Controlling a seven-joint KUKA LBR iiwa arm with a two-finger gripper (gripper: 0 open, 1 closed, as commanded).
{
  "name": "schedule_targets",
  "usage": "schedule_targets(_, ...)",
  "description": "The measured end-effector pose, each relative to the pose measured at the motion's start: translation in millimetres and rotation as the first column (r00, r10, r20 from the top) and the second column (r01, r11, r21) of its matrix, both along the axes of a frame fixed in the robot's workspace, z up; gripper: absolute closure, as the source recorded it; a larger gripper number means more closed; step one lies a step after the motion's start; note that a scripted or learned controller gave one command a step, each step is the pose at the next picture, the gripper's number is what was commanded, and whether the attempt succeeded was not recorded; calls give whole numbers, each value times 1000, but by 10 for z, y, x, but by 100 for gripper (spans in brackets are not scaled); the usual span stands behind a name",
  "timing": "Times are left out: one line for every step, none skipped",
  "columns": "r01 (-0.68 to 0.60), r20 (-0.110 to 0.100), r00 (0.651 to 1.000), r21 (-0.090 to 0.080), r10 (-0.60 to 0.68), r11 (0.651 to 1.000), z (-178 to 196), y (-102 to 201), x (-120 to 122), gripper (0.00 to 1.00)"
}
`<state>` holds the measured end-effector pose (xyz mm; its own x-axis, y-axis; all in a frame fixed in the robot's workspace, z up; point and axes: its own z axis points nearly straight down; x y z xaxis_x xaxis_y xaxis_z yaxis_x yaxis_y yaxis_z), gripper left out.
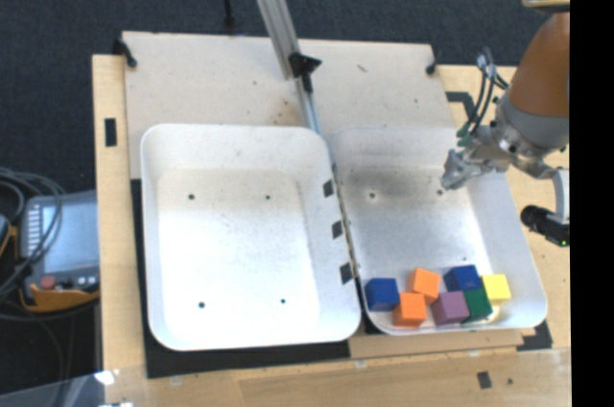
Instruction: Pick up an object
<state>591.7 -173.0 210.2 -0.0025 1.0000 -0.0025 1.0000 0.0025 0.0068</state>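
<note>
Several small blocks lie bunched at the near end of the right bin (413,203): a blue block (382,293), two orange blocks (426,281) (412,308), a purple block (448,307), a green block (478,304), a second blue block (463,278) and a yellow block (496,288). My gripper (454,175) hangs over the far right part of that bin, well behind the blocks. Nothing shows between its tips.
The left bin (240,232) sits beside the right one, with small black clips along the shared edge. A slanted aluminium rail (273,2) rises from the back of the bench. A grey box with cables (53,242) sits off the bench at left.
</note>
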Motion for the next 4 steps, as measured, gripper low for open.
schedule_targets(-1,-2,1000,1,1,1000,208,-15,10,100)
schedule_targets(-4,-6,1000,3,4,1000,177,596,-4,100)
schedule_targets(-4,-6,1000,3,4,1000,144,1119,90,100)
schedule_targets(-5,-3,1000,4,5,1000,279,1661,64,100)
